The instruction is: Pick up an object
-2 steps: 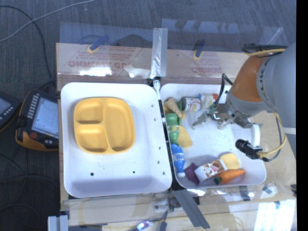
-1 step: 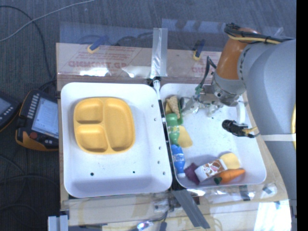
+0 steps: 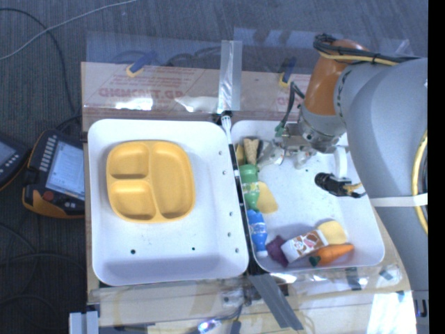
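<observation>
- The bench (image 3: 160, 89) stands on dark grey carpet, with black cables trailing over the floor and a teach pendant (image 3: 55, 176) lying to the left
- Two white bins sit side by side: the left bin (image 3: 167, 256) bears one yellow divided plate (image 3: 149, 179), the right bin (image 3: 299, 186) bears the small things
- Along the right bin's left wall I count one green bottle (image 3: 249, 176), one yellow piece (image 3: 264, 202) and one blue bottle (image 3: 257, 232), lined up one after another
- At its near edge lie one purple piece (image 3: 278, 249), one small carton (image 3: 306, 245) and one carrot (image 3: 332, 253); the carrot's long axis runs left to right, slightly tilted
- The gripper (image 3: 295, 148) is low at the bin's far end, near the green bottle's end; I cannot tell how it is set
</observation>
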### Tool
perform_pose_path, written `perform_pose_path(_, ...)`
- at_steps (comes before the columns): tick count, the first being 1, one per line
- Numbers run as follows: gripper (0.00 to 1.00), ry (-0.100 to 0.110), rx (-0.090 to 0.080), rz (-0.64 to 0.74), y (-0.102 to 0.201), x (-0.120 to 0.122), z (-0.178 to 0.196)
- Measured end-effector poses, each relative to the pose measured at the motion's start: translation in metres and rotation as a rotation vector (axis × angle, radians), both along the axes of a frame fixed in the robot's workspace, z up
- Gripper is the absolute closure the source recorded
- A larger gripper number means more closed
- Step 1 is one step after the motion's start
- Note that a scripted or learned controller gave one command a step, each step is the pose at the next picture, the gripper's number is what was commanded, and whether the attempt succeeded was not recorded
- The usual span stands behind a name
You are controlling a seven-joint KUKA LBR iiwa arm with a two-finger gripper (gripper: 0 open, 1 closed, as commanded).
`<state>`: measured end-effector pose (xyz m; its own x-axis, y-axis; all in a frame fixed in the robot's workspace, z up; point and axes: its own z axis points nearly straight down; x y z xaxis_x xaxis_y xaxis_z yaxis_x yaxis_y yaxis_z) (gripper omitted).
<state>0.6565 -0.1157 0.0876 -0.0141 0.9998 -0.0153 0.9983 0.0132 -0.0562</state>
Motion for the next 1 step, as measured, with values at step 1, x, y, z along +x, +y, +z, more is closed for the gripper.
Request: perform_pose_path(1, 0.00, -0.004, 0.014, -0.024, -0.0025, 0.0003, 0.0137)
